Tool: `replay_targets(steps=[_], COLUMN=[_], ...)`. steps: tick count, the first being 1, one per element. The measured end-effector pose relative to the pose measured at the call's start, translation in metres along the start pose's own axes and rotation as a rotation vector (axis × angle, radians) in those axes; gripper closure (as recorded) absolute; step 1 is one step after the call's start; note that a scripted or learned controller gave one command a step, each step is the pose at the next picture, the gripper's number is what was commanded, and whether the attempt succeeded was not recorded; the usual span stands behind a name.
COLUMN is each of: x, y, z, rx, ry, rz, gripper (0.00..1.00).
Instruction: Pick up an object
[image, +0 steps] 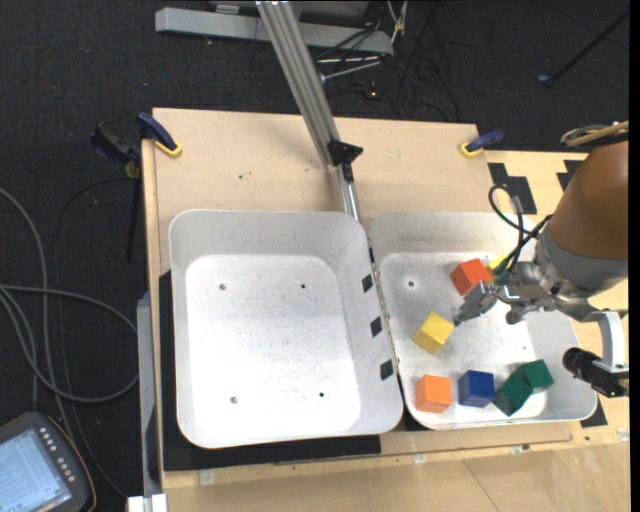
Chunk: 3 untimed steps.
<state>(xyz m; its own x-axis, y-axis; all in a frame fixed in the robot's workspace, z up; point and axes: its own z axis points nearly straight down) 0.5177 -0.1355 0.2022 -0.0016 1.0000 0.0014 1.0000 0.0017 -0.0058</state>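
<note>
Several blocks lie in the right bin (400, 262). A red-orange block (469, 275) sits toward the back, with a yellow block (434, 332) at the left centre. Along the front stand an orange block (433, 392), a blue block (477, 388) and green blocks (525, 385). My gripper (495, 308) hangs over the middle of this bin, just in front of the red-orange block and to the right of the yellow one. Its two fingers stand apart, open, with nothing between them.
The left bin (265, 325) adjoins the right bin on the wooden bench (250, 150). A slanted metal pole (310, 100) rises at the back, above the seam between the bins. Blue-and-yellow clamps (160, 135) grip the bench's back corners.
</note>
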Motion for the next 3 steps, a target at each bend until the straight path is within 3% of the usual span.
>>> replay_targets(steps=[1, 2, 3], x=[0.0, 0.005, 0.011], y=[0.001, 0.006, 0.014], z=[-0.002, 0.043, 0.08], rx=[-0.005, -0.001, -0.018], ry=[-0.001, 0.0, -0.003], rz=[0.002, 0.002, 0.002], gripper=[0.0, 0.0, 0.0])
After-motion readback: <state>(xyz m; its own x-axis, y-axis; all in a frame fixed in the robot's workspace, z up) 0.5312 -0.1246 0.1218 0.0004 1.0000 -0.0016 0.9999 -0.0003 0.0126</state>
